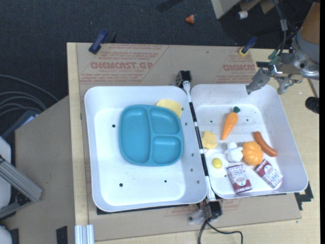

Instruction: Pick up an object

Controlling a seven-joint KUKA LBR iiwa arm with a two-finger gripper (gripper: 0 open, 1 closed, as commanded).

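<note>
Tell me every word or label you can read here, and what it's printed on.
"CHEMCAST GP": red print on the brown board under the bins, left patch; letters are faint.
The same red print at the right: too blurred to read.
Two small red packets: their print is too small to read.

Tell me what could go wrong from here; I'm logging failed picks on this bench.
The gripper hangs open over the right bin's far rim, so a straight descent might hit that rim. The orange fruit, sausage and white piece crowd together; fingers could nudge neighbours or close on two.
</note>
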